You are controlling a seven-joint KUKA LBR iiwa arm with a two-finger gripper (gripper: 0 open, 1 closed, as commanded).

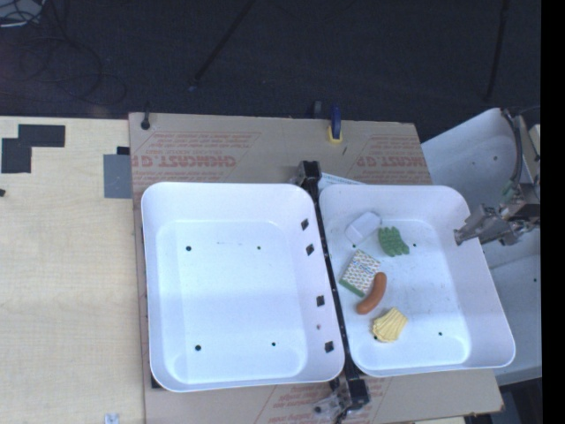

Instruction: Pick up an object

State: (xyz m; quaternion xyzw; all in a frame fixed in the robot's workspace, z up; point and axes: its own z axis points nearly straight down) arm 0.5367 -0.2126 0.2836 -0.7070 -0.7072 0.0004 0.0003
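Note:
Several small objects lie in the right bin (481, 321): a pale white block (362, 228) at the back, a green knobbly piece (393, 240) beside it, a green-and-white checked packet (359, 273), an orange sausage (372, 293) and a yellow corn-like piece (389, 325) nearest the front. My gripper (466, 231) pokes in from the right, over the right rim of that bin, well apart from all the objects. Nothing shows between its fingers.
The left bin (154, 281) stands beside the right one on a cardboard sheet (229, 153). A black divider with clips (320, 272) runs between the bins. A grey-white robot base (477, 153) sits at the far right.

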